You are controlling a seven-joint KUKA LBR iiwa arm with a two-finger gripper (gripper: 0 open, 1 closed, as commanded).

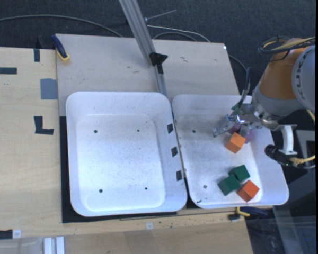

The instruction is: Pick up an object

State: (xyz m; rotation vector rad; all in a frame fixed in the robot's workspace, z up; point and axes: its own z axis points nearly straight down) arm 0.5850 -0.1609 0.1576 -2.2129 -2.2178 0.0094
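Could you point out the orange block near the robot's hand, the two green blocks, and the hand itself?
orange block [234,142]: camera view, middle of its top face.
green blocks [234,179]: camera view, where the two meet.
gripper [229,125]: camera view, at its metal tip, just above the orange block.

both bins [74,110] are white with tiny dark specks; blocks are two orange ones [234,142] and two dark green ones [229,184]; tabletop [21,136] is pale wood with dark tape marks; arm [286,83] is grey with an orange band
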